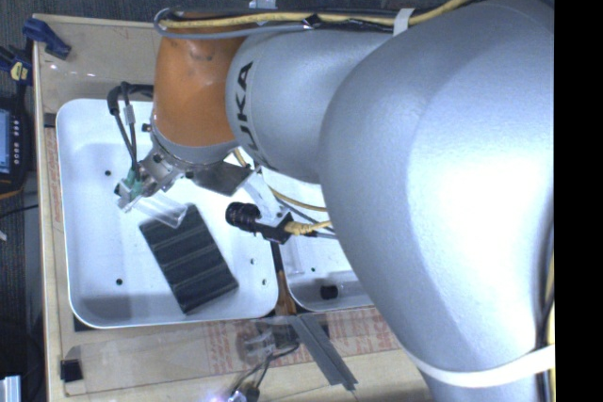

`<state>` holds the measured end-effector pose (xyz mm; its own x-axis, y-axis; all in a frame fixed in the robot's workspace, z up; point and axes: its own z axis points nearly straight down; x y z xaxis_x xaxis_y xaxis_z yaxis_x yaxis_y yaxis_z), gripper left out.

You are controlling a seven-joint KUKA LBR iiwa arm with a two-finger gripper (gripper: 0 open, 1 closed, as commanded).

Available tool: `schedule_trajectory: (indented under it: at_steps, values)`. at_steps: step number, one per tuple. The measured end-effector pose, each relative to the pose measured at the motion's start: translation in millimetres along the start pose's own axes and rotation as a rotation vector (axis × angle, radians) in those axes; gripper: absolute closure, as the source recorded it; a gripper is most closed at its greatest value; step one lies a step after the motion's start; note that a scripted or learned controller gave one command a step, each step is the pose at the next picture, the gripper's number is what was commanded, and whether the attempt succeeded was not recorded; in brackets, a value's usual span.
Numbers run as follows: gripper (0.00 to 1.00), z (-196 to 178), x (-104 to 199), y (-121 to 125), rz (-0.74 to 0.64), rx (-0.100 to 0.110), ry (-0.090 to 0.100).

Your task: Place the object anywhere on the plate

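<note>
A dark, ribbed rectangular object (188, 259) lies flat and slanted in the front half of the left white bin (85, 202). My gripper (139, 185) hangs low over the middle of that bin, just up and left of the object's upper end. A small clear piece (170, 217) sits between the gripper and the object's top edge. The grey arm with its orange band (193, 94) covers the bin's right part.
A strip of the right bin (316, 297) shows under the arm, with a small dark item (327, 292) in it. Black cables (122, 113) hang beside the wrist. A black plug (243, 216) sticks out near the bins' divider. Blue clamps (45, 38) sit at the bench's far left corner.
</note>
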<state>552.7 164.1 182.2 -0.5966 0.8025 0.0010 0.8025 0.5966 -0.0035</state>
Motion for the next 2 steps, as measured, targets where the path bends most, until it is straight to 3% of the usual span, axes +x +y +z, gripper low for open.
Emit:
schedule_trajectory:
  at_steps: [1, 2]
  values:
    - [1.00, 91, 16, -83, 0.009, -0.004, 0.001]
    - [1.00, 91, 81, -37, 0.285, 0.000, 0.000]
